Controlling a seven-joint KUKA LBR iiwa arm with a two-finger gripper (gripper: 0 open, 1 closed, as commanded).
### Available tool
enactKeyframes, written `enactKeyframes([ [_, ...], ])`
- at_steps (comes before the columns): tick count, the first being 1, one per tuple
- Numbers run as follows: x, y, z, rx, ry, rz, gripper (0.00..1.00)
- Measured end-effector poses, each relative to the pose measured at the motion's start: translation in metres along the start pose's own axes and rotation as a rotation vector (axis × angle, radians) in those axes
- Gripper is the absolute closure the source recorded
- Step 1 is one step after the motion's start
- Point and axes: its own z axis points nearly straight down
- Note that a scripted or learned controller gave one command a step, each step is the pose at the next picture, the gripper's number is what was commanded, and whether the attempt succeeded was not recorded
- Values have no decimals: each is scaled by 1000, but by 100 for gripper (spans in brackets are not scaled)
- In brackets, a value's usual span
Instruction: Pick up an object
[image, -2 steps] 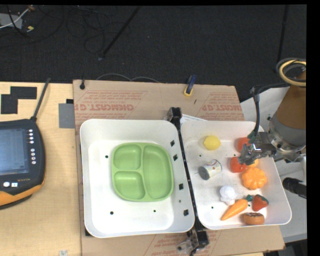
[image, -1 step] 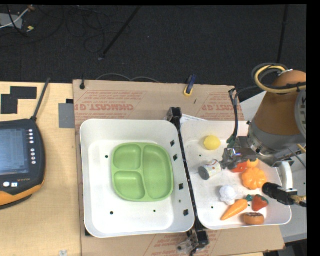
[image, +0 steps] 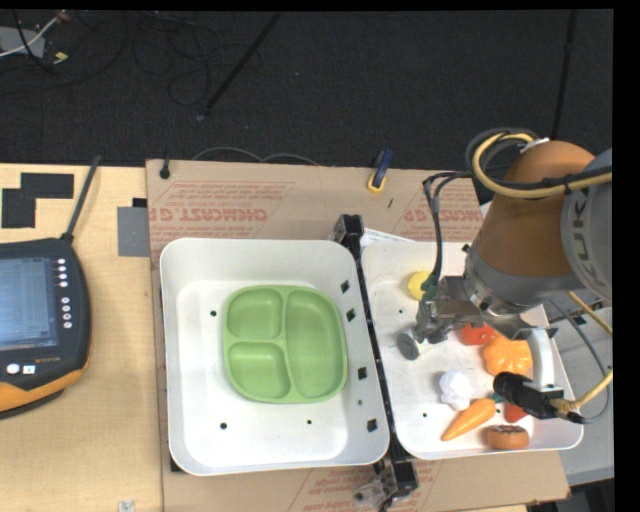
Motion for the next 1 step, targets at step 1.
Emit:
enactKeyframes([
  [1, 50, -22, -5, 2, 0, 0, 100],
])
